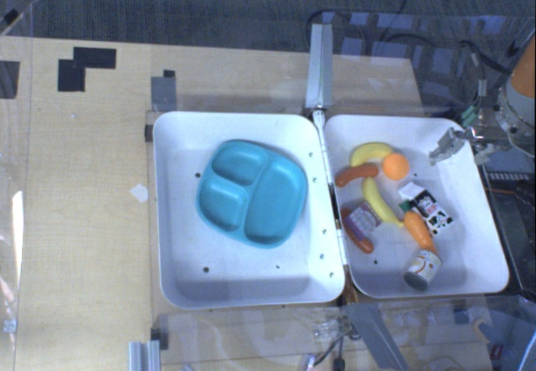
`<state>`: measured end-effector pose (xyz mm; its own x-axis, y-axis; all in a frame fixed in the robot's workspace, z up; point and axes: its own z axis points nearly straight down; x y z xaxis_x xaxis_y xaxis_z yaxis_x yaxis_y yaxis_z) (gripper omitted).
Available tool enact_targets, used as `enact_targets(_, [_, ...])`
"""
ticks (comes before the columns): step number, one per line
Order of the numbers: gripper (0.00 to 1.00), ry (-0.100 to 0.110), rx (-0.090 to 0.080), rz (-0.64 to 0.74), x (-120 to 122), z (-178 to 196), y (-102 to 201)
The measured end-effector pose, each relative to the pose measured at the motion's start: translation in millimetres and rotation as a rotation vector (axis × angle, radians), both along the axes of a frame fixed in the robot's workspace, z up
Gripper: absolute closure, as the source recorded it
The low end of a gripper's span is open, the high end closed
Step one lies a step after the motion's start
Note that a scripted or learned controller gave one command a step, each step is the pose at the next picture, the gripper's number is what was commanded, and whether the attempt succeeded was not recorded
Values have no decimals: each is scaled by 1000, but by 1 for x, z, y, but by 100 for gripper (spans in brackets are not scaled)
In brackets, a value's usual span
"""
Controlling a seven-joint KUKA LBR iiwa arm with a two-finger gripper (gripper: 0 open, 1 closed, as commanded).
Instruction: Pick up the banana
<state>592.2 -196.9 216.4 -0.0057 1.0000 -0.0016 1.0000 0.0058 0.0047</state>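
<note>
Banana waiting in the right bin, arm at the far right rim.

The blue sectioned plastic plate (251, 192) fills the left white bin (172, 277). In the right white bin (494, 265), two curved yellow bananas (381, 202) (probably light, slick toys) lie among clutter; the bare midsection suits grasping. The tool (452, 143) hovers apart, its opening unreadable.

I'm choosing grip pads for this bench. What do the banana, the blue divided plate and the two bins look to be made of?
Banana: smooth, evenly yellow and faintly glossy, so it is probably a moulded plastic toy, though real fruit can't be ruled out. Blue divided plate: likely hard plastic, with rounded moulded compartments and a soft sheen. Left bin and right bin: white, thin-walled with rounded corners, looking like matte formed plastic.
</note>
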Motion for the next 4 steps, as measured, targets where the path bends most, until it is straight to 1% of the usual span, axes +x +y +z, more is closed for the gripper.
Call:
enact_targets(1, [0,-7,0,82,27,-128,95])
enact_targets(2, [0,-3,0,47,64,-129,55])
enact_targets(3, [100,-12,-2,54,67,-115,57])
enact_targets(4, [100,-2,1,-190,38,-65,38])
